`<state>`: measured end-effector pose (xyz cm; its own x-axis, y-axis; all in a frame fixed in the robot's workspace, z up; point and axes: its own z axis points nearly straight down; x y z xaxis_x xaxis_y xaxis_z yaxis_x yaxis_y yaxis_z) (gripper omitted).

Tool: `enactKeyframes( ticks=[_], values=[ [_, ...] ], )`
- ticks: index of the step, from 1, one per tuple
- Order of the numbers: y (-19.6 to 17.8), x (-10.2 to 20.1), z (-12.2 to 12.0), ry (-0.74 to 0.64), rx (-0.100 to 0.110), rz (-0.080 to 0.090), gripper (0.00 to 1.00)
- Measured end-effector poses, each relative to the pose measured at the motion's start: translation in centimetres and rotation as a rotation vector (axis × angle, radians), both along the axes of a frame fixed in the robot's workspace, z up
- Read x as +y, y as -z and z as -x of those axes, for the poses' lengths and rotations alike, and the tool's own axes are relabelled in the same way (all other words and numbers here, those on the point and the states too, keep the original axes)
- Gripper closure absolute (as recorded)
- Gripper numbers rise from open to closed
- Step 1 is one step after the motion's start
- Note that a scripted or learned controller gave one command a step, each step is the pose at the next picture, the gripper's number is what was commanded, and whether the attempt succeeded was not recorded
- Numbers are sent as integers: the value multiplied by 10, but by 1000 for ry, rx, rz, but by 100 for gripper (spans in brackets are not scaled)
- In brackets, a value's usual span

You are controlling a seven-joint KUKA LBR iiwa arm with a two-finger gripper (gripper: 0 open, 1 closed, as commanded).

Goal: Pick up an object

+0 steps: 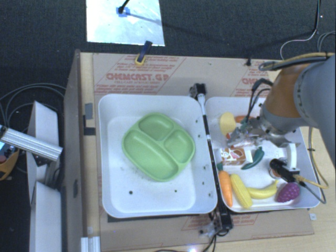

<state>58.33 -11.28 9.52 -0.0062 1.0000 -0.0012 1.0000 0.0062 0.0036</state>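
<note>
The right bin (310,203) holds toy food. A yellow fruit (227,123) lies at its back left, and a small printed carton (234,155) sits in front of it. A dark green pepper (255,159) rests beside the carton. Along the front lie an orange carrot (224,187), a yellow corn cob (241,191), a banana (263,191) and a purple berry (287,192). My gripper (242,136) hangs low over the bin's middle left, between the yellow fruit and the carton, just above the carton. The arm hides the bin's back right.
The left bin (113,193) bears a green divided plate (158,146) near its middle. A raised divider (208,140) separates the two bins. The grey arm with its orange band (286,96) comes in from the right over the right bin.
</note>
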Motion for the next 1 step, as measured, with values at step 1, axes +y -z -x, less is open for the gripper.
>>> enactKeyframes(
  ticks=[1],
  values=[
    [-95,65,-14,-5,-8,-3,100]
  ],
)
